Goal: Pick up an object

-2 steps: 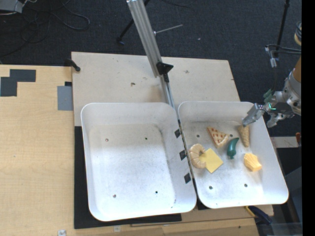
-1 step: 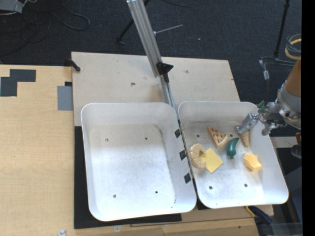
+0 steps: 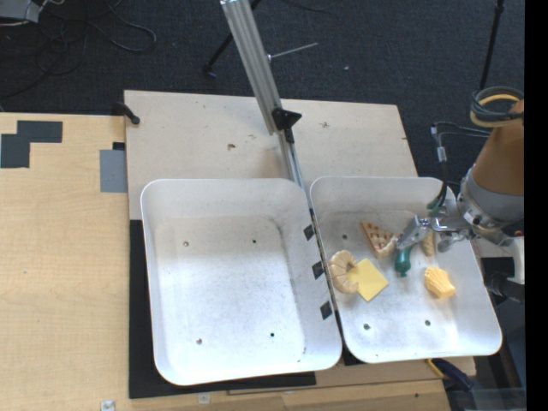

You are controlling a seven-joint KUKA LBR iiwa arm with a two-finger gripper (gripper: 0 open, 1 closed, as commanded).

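Note:
My gripper [image 3: 417, 236] reaches in from the right, low over the middle of the right bin [image 3: 462, 336]. A teal object [image 3: 402, 262] lies just below its tip, touching or nearly touching it; a grasp cannot be made out. A tan waffle-like piece [image 3: 374, 234] lies just left of the gripper. Further left are a round tan piece [image 3: 342, 270] and a flat yellow square [image 3: 371, 280] leaning on it. A small yellow object [image 3: 439, 282] lies below and to the right of the gripper.
The left bin [image 3: 171, 349] stands beside the right one, sharing a middle rim with black clips [image 3: 317, 270]. A slanted metal rail [image 3: 257, 67] rises behind the bins. The arm's orange band [image 3: 505, 157] is at the right edge.

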